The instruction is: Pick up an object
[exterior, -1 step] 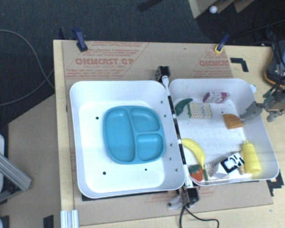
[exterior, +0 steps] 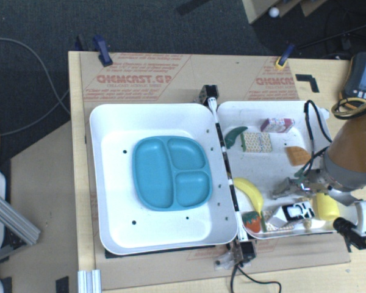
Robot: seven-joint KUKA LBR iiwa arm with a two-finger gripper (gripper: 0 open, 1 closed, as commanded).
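Note:
The right bin [exterior: 263,107] holds several objects. A yellow banana [exterior: 250,195] lies near its left wall, with a red and green item [exterior: 252,223] just below it. A black and white item [exterior: 297,212] and a yellow object [exterior: 327,206] sit at the front. Further back lie a green item [exterior: 235,135], a patterned pad [exterior: 257,143], a pink and white packet [exterior: 277,125] and an orange piece [exterior: 298,155]. My gripper [exterior: 287,189] is low in this bin, right of the banana and just above the black and white item. Nothing is visibly held.
The left bin [exterior: 110,163] carries a blue divided plate [exterior: 171,172]. The arm's orange band [exterior: 354,148] hangs over the right bin's right side. Black cables [exterior: 314,124] cross the bin's back right corner. Blue and yellow clamps sit at the bench's back edge.

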